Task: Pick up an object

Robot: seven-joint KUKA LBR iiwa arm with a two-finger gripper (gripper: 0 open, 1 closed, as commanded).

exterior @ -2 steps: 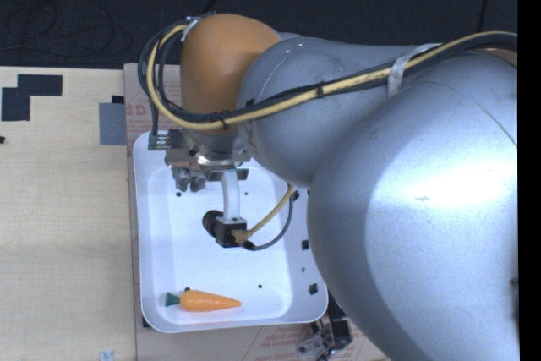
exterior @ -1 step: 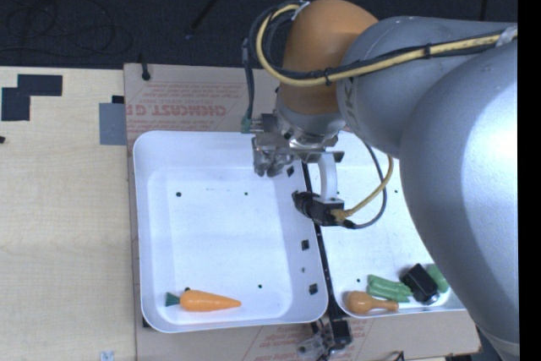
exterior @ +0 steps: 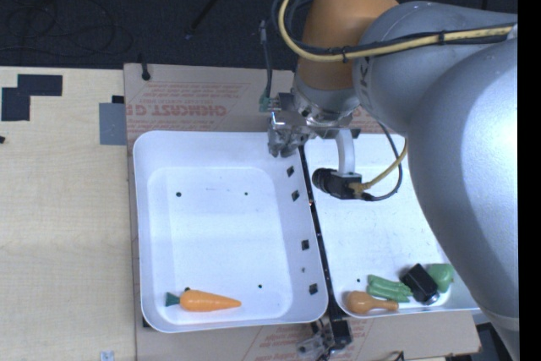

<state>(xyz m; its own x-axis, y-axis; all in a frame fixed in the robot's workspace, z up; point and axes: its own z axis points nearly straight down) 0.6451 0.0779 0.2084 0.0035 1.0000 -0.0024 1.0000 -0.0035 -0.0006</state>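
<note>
An orange toy carrot (exterior: 209, 301) with a green top lies along the front wall of the left bin (exterior: 156, 216). In the front corner of the right bin (exterior: 372, 241) sit a small orange gourd-shaped toy (exterior: 368, 303), a green pod (exterior: 390, 288), a black block (exterior: 420, 283) and a green piece (exterior: 439, 274), all close together. My gripper (exterior: 283, 138) hangs over the far end of the divide between the two bins, well away from every object. Nothing can be seen held in it.
The grey arm and its orange wrist band (exterior: 338, 21) cover the upper right of the view and part of the right bin. A black cable fitting (exterior: 336, 182) hangs over the right bin. Cardboard (exterior: 203, 97) lies under the bins.
</note>
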